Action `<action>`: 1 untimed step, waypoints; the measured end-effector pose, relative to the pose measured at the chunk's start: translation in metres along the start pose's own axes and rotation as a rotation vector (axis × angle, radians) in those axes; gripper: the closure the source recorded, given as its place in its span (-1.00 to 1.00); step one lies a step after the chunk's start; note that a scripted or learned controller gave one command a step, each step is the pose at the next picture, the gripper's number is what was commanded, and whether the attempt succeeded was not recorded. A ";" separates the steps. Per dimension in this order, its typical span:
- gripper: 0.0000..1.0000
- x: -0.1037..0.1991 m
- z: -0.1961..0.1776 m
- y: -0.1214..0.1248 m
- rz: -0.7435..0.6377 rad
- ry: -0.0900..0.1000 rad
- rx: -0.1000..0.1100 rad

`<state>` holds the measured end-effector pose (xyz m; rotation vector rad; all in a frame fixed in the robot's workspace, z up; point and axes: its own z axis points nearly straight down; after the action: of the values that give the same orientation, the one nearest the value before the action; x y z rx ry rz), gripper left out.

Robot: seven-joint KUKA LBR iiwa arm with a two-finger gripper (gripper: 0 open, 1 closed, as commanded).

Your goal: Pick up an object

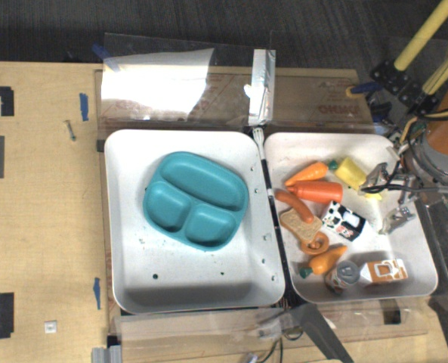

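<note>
The right bin point(412, 274) holds several toy foods: an orange carrot point(308, 174), a yellow block point(351, 172), an orange-red bottle point(319, 192), a brown sausage point(294, 203), a tan cracker point(302, 227), a black-and-white cow-patterned piece point(342, 221), an orange fruit point(325, 261), a grey can point(345, 274) and a small orange-and-white carton point(384, 271). My gripper point(397, 216) hangs over the bin's right side, beside the cow-patterned piece and above the carton. Nothing shows in its grasp.
The left bin point(133, 263) bears a teal divided plate point(196, 198). The arm with its orange band point(444, 133) and cables comes in over the right bin's far right corner. A yellow pole point(427, 27) slants at the top right. Tan bench surface point(35, 218) lies left of the bins.
</note>
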<state>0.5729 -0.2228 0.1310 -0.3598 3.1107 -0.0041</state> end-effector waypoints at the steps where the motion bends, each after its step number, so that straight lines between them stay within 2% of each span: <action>1: -1.00 0.053 0.037 0.033 0.045 -0.002 0.001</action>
<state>0.5142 -0.2027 0.0936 -0.2893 3.1158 -0.0049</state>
